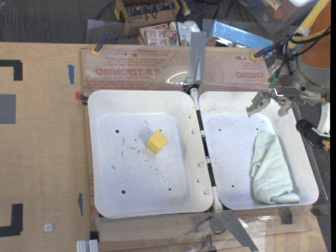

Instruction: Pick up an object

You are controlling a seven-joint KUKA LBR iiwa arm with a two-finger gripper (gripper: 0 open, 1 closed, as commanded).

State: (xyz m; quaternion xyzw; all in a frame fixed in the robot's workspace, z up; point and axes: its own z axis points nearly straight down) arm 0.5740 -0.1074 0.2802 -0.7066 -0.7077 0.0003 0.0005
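A small yellow block (156,142) lies near the middle of the left bin (105,119). A folded pale green cloth (271,169) rests along the right side of the right bin (231,140). My gripper (269,107) hangs over the far right corner of the right bin, above and beyond the cloth. Its fingers (254,105) are spread open with nothing between them. The grey arm with its orange band (319,51) comes in from the upper right.
A cardboard wall (136,72) stands behind both bins, with a grey post (196,56) at the seam. Cables and boxes clutter the floor beyond. The wooden bench (42,140) stretches left of the bins.
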